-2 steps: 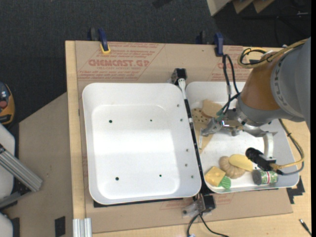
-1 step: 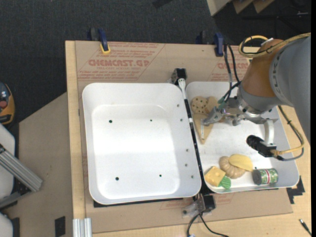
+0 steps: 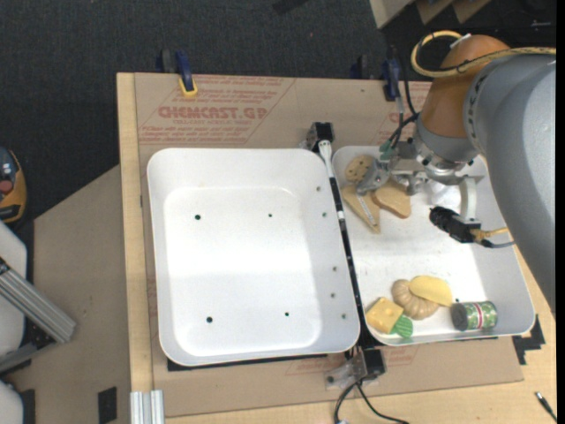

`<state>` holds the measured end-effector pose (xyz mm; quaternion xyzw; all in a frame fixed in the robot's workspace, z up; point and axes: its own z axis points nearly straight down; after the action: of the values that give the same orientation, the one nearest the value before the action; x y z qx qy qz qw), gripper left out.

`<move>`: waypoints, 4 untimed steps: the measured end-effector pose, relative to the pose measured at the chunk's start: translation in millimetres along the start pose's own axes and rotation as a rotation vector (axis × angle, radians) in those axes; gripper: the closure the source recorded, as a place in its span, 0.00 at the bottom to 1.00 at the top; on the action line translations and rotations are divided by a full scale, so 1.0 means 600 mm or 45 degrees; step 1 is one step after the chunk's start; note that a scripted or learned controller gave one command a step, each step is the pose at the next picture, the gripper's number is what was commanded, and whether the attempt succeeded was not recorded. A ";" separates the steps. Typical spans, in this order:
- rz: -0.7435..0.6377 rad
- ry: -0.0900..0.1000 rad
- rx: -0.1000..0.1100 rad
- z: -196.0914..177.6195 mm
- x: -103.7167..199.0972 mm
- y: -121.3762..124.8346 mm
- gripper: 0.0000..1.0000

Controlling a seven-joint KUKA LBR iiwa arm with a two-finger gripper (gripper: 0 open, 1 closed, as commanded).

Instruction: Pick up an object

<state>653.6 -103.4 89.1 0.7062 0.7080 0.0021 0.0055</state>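
Hand point(image 3: 378, 177) down in far-left corner of right bin point(image 3: 505, 281), among three tan bread-like pieces point(image 3: 393, 203); can't tell its grip state. Long piece point(image 3: 361, 208) runs far-left to near-right. Near edge: four small items plus one can point(image 3: 474, 314) lying on its side, axis left-right.

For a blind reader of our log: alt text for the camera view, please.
The gripper reaches down among tan pieces at the far end of the right bin. A small can and toy foods sit at its near end.
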 end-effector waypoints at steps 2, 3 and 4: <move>0.004 0.000 0.003 -0.001 0.013 0.019 0.00; 0.001 0.000 0.010 -0.001 0.014 0.024 0.00; 0.006 0.003 -0.004 -0.003 0.017 -0.010 0.00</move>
<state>647.8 -93.1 91.0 0.7078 0.7064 0.0040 0.0056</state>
